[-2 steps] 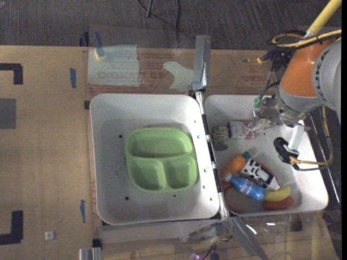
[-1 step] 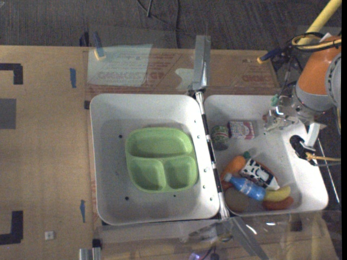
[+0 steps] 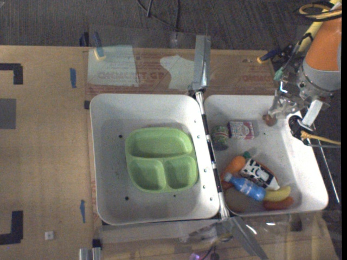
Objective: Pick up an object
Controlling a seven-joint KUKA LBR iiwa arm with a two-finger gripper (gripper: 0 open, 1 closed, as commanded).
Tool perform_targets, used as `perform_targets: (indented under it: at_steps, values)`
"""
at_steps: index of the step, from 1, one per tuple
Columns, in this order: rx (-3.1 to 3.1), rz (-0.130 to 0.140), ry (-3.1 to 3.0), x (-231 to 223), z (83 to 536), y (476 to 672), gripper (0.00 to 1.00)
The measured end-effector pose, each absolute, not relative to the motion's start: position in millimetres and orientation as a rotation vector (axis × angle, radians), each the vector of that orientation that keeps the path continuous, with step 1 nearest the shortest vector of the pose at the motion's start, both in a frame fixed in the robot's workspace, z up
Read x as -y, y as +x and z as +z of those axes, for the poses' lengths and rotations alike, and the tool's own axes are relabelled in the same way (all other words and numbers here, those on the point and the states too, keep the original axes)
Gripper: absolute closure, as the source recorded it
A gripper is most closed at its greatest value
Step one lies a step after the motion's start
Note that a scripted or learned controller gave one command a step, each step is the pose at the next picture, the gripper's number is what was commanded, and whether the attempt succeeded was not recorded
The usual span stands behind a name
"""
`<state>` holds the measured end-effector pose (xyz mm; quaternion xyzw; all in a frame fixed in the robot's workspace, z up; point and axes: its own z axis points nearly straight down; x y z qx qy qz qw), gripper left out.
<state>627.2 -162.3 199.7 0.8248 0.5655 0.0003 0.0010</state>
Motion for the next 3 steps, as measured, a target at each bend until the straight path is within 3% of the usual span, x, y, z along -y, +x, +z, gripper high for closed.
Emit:
perform_targets:
  at_steps: [1,2,3]
  values:
    - [-1.775,0.000,2.590,162,199,627.1,0.00]
    - [-1.778,0.001,2.584,161,210,628.3,1.00]
    - [-1.778,0.001,2.584,161,210,628.2,0.00]
